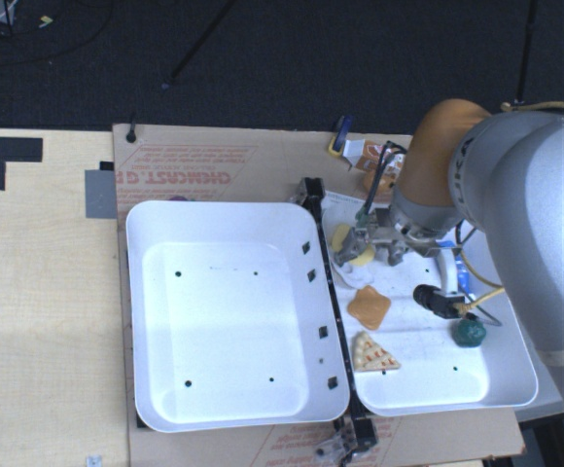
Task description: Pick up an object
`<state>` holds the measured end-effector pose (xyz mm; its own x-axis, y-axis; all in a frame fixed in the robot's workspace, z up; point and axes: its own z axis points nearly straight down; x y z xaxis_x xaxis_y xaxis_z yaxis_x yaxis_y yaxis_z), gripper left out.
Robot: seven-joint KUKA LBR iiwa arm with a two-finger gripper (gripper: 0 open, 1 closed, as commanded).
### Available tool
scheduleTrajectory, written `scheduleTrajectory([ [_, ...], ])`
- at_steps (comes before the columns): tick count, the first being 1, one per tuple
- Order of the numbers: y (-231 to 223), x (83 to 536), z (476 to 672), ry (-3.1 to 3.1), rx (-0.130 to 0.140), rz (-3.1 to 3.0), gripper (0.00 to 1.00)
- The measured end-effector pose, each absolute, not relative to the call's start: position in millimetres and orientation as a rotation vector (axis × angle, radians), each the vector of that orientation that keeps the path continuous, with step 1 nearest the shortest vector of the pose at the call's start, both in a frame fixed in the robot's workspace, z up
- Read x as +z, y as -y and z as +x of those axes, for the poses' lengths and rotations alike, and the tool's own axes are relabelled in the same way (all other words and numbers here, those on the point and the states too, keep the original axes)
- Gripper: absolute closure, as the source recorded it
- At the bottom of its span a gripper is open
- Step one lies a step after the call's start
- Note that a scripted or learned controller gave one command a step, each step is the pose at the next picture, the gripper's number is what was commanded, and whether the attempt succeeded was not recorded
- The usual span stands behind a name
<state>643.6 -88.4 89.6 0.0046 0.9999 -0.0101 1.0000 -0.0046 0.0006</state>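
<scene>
Yellow object (352, 246) lies in the right bin (515, 382), near its upper left, just below our gripper (368, 251). We cannot tell its jaw state. Nearby we see an orange piece (369, 306).

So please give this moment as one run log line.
arm: over right bin | end effector: at yellow object | grasp: unconfirmed | orange piece: in bin

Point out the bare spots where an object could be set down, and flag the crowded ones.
Free: the whole floor of the left bin, and the right bin's near strip below the pizza-slice toy and green ball. Crowded: the right bin's far half, around the gripper, yellow toy and orange piece.
</scene>
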Motion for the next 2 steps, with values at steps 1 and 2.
scheduleTrajectory([
  [1, 88.4, 89.6, 643.6, -2.211, -0.010, 2.221, 0.00],
  [2, 90.3, 89.4, 643.8, -2.213, -0.008, 2.222, 0.00],
])
